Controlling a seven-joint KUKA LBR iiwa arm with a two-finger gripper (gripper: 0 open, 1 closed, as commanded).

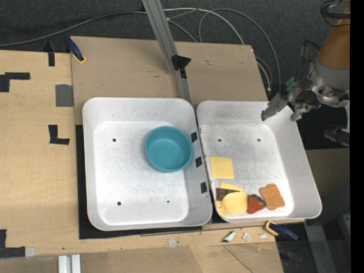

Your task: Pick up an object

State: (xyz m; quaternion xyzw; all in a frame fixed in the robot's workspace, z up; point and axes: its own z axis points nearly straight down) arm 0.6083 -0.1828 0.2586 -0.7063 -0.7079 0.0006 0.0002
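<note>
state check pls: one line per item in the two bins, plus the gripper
Round teal plastic bowl: upright, open side up, in the left white bin.
Flat pale yellow square: lying flat in the right white bin.
Yellow chunky piece: at that bin's near edge, touching the small red piece.
Orange ridged piece: lying beside the red one.
Two-finger gripper: above the right bin's far right corner, holding nothing visible.
</note>
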